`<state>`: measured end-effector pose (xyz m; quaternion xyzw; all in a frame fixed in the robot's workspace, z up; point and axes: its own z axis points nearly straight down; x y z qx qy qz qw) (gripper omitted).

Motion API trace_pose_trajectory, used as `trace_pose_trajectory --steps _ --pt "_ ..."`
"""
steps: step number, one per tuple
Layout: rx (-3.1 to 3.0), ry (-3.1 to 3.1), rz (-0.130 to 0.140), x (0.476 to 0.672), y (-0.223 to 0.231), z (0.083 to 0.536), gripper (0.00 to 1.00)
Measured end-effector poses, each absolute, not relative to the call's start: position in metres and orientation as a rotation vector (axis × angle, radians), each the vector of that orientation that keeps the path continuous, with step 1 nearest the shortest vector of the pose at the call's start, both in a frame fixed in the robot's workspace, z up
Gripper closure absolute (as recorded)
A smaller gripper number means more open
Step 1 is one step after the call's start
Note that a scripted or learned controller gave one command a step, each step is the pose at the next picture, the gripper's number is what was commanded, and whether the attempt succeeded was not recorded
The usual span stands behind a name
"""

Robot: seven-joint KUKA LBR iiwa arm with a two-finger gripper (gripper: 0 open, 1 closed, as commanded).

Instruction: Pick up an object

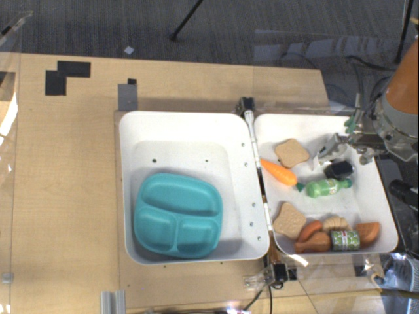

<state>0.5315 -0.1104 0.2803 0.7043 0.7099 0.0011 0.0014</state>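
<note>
The carrot [277, 173] lies in the right bin [386, 195], close to its left wall. Its long axis runs at a slant, the thin end toward the upper left near the divider and the thicker end toward the lower right, where a bit of green shows. It is bright orange, smooth and tapered.

Just beside that green end lies a green bottle [327, 188], on its side, long axis roughly left to right. Above the carrot sits a tan slice of bread [291, 153], and a second slice of bread [289, 220] lies lower down near the front left corner. Along the front wall there is a cluster: reddish-brown sausages [313, 237], a small can with a green label [344, 240], a pale ridged piece [335, 224] and another brown piece [368, 231] at the right.

The claw [337, 150] hangs over the upper right part of that bin, the arm [400, 103] coming in from the right. A black object [339, 170] lies just below it. Whether the claw is apart or together I cannot tell, and nothing is seen gripped in it.

The left bin [190, 133] holds a teal divided tray [177, 213], resting flat in its front half. Both bins sit on the pale wooden tabletop [59, 195].
</note>
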Motion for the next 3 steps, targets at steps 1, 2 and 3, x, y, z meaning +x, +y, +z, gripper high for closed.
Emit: trace_pose_trajectory --steps 1,2,3 --pt "2.491 1.921 -0.001 0.559 -0.068 0.183 0.00" --pt "2.529 1.811 0.041 0.565 -0.094 0.111 0.00" --pt "2.805 1.317 0.064 0.581 -0.093 0.105 0.00"
